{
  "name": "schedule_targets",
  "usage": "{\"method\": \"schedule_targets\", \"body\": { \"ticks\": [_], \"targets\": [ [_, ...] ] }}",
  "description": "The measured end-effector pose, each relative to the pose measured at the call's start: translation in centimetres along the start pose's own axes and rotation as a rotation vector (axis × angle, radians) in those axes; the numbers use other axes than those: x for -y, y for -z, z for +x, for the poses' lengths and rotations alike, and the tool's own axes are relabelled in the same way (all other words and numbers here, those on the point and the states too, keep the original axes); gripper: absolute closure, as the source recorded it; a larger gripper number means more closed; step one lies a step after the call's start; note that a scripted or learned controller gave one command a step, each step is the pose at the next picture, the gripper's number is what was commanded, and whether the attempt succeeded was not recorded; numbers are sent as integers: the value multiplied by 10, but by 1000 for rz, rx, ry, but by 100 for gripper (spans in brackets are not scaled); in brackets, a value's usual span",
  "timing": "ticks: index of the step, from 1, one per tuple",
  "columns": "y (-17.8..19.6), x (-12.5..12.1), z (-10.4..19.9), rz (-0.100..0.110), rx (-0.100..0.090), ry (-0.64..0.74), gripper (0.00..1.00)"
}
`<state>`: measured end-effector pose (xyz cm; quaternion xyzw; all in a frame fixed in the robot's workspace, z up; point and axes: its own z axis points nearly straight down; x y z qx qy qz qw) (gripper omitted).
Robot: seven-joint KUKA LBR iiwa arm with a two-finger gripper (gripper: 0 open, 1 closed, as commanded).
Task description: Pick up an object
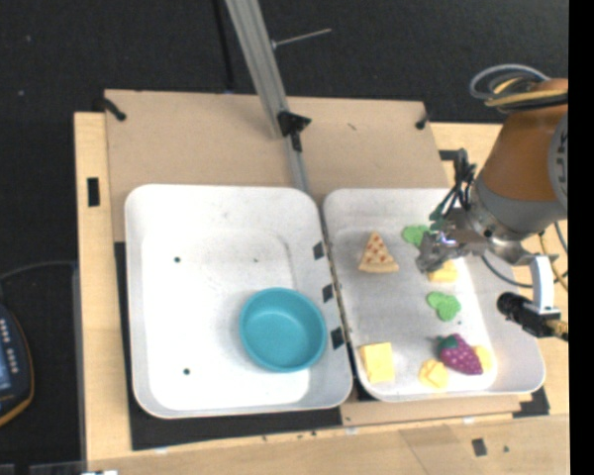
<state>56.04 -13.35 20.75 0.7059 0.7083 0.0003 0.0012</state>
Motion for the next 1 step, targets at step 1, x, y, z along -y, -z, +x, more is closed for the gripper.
{"method": "schedule_targets", "body": {
  "ticks": [1],
  "targets": [
    [35,-2,-1,-4,0,2,100]
  ]
}}
